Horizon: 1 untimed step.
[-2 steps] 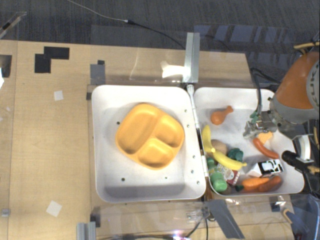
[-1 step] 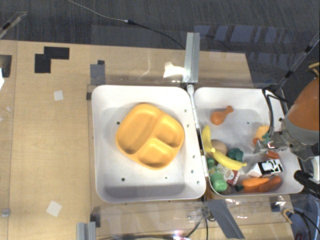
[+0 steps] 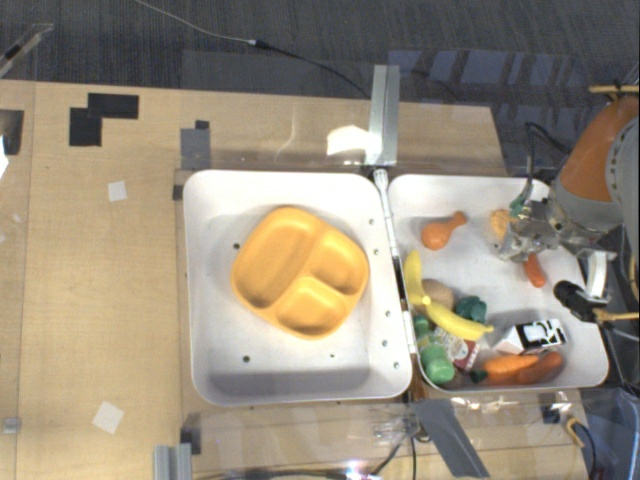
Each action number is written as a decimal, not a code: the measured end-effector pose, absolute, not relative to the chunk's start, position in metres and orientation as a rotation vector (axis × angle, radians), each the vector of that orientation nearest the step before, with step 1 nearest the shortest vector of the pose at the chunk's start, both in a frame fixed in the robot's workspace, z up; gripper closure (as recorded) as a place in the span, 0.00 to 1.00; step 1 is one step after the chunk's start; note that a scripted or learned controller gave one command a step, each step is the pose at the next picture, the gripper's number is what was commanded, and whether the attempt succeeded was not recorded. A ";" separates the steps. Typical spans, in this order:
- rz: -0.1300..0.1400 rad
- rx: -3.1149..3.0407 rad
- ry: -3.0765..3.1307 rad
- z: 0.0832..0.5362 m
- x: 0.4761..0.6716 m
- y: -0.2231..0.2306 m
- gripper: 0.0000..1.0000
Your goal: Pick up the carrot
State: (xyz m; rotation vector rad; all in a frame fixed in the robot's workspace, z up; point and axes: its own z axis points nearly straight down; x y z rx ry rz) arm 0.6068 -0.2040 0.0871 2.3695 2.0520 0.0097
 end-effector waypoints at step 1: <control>0.012 2.464 1.945 0.149 0.630 -0.096 1.00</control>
